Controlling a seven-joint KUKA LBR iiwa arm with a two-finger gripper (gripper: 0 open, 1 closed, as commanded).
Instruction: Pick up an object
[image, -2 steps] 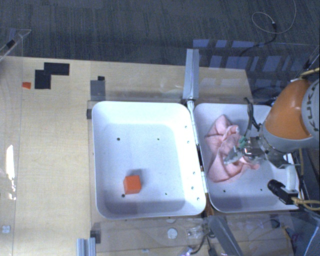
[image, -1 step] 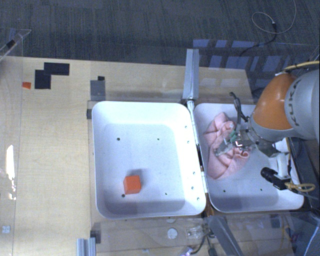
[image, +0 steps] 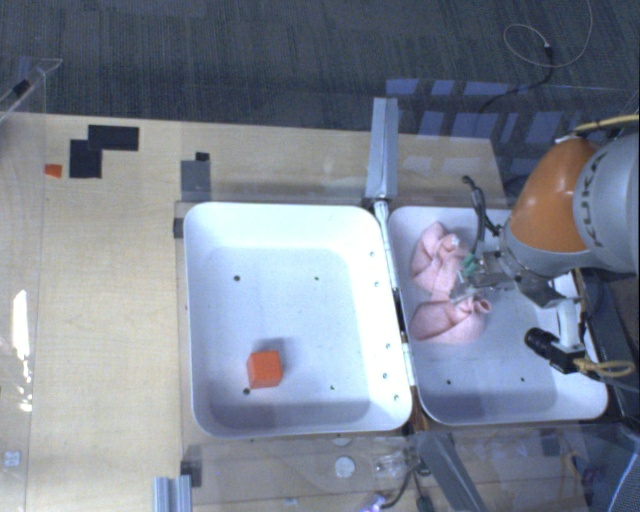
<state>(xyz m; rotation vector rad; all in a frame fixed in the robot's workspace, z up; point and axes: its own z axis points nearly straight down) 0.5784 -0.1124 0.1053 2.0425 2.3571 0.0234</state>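
One pink toy (image: 440, 285) crowds the gripper (image: 474, 283), jaw state unclear; orange block (image: 265, 369) sits apart.

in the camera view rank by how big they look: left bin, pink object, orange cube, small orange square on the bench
1. left bin
2. pink object, in the right bin beside the end effector
3. orange cube
4. orange square, lying farther from the camera, so its true size is unsure
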